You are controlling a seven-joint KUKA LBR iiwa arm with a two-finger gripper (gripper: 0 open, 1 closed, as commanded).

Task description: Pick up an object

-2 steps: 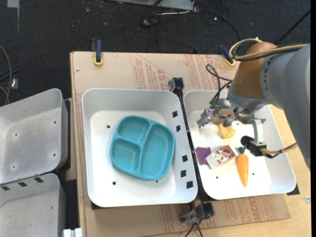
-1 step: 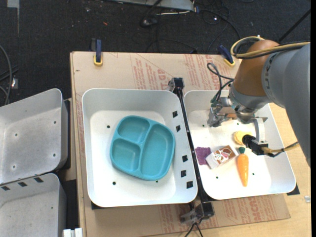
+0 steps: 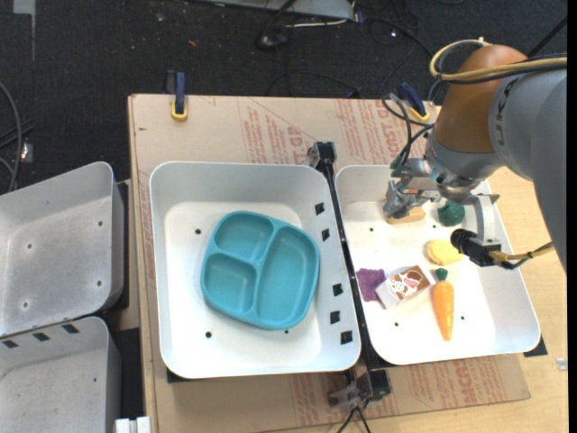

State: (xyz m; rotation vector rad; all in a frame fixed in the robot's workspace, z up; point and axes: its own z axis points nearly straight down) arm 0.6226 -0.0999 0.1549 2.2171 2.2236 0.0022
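A: What lies nearest in the right bin (image 3: 505, 336)?

B: A carrot (image 3: 443, 309), a small carton (image 3: 405, 286) and a purple scrap (image 3: 370, 283); behind them a yellow piece (image 3: 442, 252).

A: And the left bin (image 3: 171, 197)?

B: A blue divided plate (image 3: 261, 269).

A: The gripper (image 3: 402, 202)?

B: Down at the right bin's far end, over a tan object (image 3: 414, 212); grip cannot be told. A green piece (image 3: 451, 213) sits beside.

You have two white bins (image 3: 171, 269) on the worktop (image 3: 270, 120). Left of the hand (image 3: 403, 207) lies one teal divided plate (image 3: 260, 270). Nearer the hand you count one carrot (image 3: 443, 308), one yellow piece (image 3: 442, 252), one green piece (image 3: 450, 212), one purple piece (image 3: 370, 283) and one small printed packet (image 3: 405, 285).
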